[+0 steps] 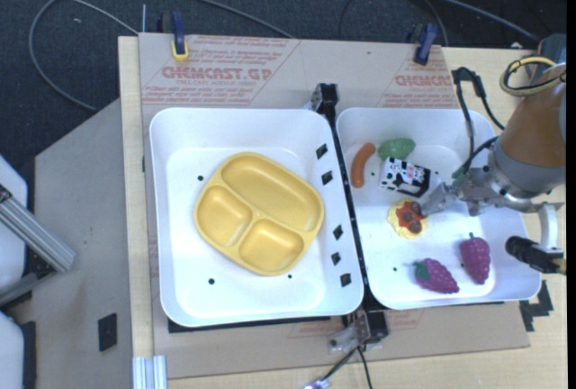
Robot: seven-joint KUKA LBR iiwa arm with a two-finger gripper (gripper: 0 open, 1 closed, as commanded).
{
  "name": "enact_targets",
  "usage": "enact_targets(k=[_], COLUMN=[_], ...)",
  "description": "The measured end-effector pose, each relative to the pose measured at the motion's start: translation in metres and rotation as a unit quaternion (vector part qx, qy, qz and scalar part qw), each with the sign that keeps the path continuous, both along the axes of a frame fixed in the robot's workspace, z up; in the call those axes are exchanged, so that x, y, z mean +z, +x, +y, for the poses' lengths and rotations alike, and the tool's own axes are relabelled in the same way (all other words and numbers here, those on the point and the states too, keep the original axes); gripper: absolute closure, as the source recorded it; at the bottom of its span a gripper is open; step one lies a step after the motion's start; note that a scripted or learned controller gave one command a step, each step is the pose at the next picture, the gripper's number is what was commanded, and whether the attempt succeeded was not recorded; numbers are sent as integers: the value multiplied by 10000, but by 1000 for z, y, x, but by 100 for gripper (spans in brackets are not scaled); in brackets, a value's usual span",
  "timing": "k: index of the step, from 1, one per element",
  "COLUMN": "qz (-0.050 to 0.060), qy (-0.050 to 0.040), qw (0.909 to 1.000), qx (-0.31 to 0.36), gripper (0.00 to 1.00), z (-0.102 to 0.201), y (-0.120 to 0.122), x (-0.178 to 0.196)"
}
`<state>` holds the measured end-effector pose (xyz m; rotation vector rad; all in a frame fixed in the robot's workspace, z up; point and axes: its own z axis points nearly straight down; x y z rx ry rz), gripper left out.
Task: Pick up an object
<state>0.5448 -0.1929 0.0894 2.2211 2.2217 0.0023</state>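
The right bin (450, 288) holds several small toys. An orange sausage (361, 163) and a green piece (396, 148) lie at its far left. A black-and-white toy (402, 175) sits beside them. A yellow piece with red on top (408, 219) lies near the middle. Two purple grape bunches (436, 275) (475, 257) rest near the front. My gripper (435, 200) reaches in from the right, low over the bin, its tip just right of the yellow-and-red piece and below the black-and-white toy. I see nothing held in it.
The left bin (171, 225) carries a yellow divided plate (259, 212). A black divider with clips (335, 189) runs between the bins. The grey arm with its orange band (533, 140) and black cables (468, 99) covers the right bin's right side.
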Motion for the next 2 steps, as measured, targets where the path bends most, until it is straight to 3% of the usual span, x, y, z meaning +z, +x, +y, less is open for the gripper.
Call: enact_targets(k=[1, 2], qz=[-28, -14], qy=[1, -11], qw=[10000, 10000], qx=[5, 3], gripper=[100, 100], z=[1, 4], y=[1, 0], x=[10, 54])
